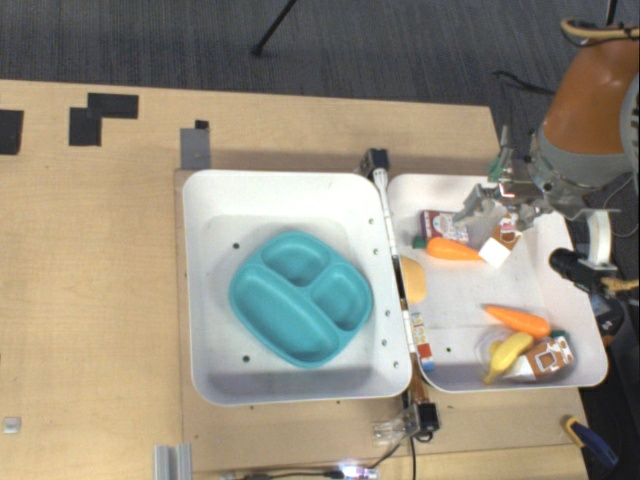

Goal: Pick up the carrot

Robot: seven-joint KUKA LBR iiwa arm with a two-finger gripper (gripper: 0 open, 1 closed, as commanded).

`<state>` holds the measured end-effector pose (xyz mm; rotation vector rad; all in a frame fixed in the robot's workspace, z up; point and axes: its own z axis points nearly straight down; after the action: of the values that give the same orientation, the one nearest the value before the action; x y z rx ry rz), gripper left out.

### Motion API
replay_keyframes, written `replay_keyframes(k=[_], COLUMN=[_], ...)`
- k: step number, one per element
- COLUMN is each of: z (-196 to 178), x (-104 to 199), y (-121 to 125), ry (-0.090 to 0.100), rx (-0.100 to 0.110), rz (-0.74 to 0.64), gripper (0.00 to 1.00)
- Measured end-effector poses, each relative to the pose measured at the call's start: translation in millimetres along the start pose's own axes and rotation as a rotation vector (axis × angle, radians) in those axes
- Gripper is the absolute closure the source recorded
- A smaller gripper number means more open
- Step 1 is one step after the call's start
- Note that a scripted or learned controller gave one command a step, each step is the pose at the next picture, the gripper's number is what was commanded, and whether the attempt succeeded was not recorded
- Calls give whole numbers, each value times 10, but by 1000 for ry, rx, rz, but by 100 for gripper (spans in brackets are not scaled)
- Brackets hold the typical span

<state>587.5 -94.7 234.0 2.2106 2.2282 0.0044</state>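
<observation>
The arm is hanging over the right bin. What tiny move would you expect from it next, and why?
Probably a short drop toward the carrot. The claw sits just above and to the right of it, near the back of the right bin, with nothing between its fingers. A second carrot lies farther off, beside the banana.

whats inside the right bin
The right bin holds two carrots, a banana, small cartons and a tan round item. The pincer covers part of the back corner.
</observation>
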Motion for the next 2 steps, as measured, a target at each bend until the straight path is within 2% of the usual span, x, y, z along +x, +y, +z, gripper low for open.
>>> replay_keyframes(k=[1,2], z=[1335,1212], x=[64,79], y=[106,130], ry=[-4,-2], rx=[-4,-9], rz=[-19,-19], gripper=[0,100])
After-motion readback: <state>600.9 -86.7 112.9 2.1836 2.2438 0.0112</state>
